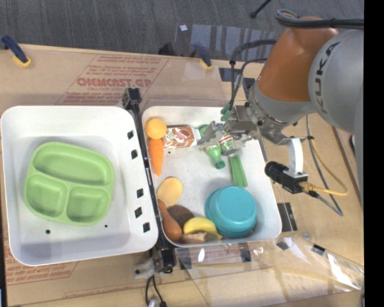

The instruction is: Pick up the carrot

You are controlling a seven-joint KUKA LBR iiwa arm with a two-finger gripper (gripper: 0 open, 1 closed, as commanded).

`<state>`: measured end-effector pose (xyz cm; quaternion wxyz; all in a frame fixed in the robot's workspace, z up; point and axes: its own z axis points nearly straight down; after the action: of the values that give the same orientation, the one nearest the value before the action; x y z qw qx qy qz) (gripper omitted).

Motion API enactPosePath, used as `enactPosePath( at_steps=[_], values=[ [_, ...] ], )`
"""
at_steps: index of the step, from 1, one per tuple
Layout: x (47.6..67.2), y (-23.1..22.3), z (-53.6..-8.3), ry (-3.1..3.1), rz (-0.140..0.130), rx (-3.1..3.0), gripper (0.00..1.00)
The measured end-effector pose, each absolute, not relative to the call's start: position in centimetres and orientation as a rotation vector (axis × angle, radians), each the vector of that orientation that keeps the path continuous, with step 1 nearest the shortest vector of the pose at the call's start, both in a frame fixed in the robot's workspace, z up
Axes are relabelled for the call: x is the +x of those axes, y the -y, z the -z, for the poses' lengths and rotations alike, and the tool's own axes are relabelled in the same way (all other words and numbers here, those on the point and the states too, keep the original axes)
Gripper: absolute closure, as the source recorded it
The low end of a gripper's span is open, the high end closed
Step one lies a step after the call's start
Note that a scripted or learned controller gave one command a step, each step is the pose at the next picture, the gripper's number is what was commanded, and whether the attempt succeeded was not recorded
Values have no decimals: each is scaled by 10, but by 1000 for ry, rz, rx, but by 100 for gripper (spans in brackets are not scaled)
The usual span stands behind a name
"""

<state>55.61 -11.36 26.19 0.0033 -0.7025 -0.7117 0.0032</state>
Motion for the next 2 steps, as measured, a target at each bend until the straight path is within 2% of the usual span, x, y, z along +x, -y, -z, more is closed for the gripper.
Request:
enactPosePath(
  at_steps=[1,2],
  values=[
    [530,89,-113,2495,-14,-1884,0],
    [532,91,-126,2508,-17,-1874,100]
  ],
)
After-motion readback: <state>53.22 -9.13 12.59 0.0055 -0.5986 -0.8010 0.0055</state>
